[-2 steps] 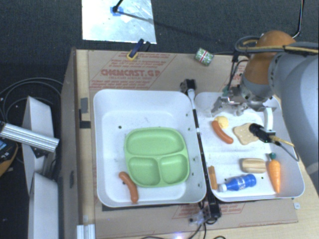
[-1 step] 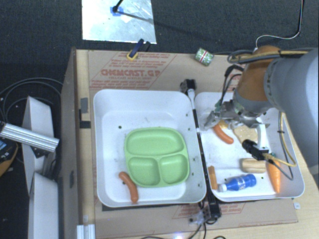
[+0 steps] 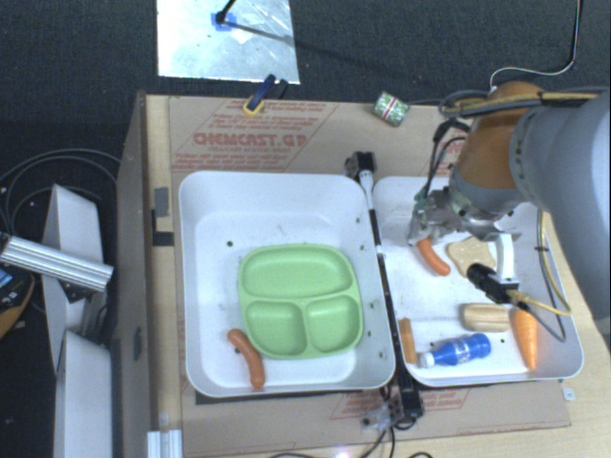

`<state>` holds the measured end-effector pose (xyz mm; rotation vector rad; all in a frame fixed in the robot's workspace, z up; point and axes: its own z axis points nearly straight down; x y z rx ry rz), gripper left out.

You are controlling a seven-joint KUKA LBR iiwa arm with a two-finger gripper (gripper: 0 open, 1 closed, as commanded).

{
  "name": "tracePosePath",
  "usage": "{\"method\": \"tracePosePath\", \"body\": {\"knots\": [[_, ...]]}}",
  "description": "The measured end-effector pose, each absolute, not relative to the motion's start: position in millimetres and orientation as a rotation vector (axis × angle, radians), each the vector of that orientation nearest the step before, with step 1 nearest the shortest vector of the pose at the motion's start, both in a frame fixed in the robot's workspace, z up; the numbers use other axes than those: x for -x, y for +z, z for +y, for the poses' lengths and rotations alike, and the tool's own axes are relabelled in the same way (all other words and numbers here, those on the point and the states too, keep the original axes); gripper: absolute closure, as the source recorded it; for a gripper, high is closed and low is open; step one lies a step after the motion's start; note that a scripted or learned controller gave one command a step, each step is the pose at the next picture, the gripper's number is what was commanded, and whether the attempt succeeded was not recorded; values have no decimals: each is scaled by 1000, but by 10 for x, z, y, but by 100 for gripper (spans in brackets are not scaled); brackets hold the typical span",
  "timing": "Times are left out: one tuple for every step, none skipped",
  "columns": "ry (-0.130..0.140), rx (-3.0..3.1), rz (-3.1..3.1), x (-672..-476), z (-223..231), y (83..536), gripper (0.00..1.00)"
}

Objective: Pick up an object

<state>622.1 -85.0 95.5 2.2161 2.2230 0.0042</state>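
The grey arm's two-finger gripper (image 3: 427, 225) hangs just above a small orange sausage-shaped toy (image 3: 433, 257) at ten o'clock in the right white bin (image 3: 554, 365), grip state unreadable, so the approach seems under way, needing a straight descent next.

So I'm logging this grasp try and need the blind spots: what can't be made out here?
- The pincer: the arm's wrist covers it from above, so its tips above the small sausage are hidden.
- Whether anything is gripped: too small to tell.
- The tan piece in the right bin: partly under the arm.
- The small can on the bench: label too small to read.
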Motion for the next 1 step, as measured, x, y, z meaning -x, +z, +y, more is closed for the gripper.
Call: {"method": "tracePosePath", "body": {"knots": [[4, -2216, 2225, -5821, -282, 1850, 100]]}}
